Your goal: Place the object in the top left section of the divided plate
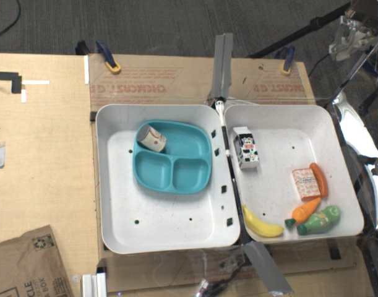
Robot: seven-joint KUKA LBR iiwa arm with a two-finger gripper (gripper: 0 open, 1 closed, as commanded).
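Placement looks done to us: the small white-and-brown cup (pixel 153 139) lies tipped on its side in the top left section of the teal divided plate (pixel 195 146), inside the left bin (pixel 114 215). From the gripper (pixel 351 34), up at the far right beyond the right bin (pixel 281 135), the cup lies well away to the left and nearer us. We cannot tell whether the gripper is apart or together. Both bins sit on a wooden counter (pixel 40 159) over dark carpet.

Cardboard box (pixel 25 265): cut off at lower-left edge. Milk carton (pixel 246 147): print too small to read. Gripper (pixel 356 26): blurred, partly cropped top right.
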